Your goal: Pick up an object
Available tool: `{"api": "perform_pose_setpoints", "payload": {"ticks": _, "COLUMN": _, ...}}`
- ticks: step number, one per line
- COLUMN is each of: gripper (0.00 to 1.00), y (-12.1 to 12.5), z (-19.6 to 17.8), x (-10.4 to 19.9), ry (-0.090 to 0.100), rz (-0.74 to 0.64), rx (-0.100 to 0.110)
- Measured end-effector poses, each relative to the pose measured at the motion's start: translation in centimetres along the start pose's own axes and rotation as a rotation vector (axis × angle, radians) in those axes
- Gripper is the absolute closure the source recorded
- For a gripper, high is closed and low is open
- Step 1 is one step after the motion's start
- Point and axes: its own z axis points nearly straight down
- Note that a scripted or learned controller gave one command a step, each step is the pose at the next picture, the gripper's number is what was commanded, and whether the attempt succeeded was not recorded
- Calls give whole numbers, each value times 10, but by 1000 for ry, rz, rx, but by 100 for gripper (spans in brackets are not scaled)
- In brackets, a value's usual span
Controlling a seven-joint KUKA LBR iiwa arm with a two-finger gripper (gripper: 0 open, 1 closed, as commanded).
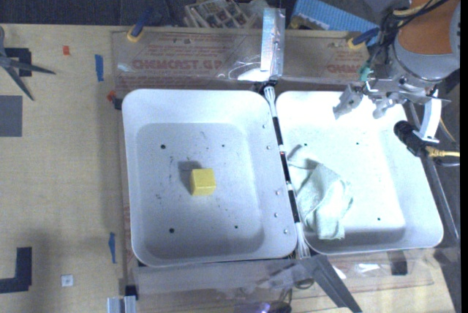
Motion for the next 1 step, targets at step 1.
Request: {"api": "perform_pose_setpoints", "payload": {"ticks": 1, "gripper": 0, "y": -61, "z": 106, "x": 33, "ry": -1, "rz": -159, "rx": -2}}
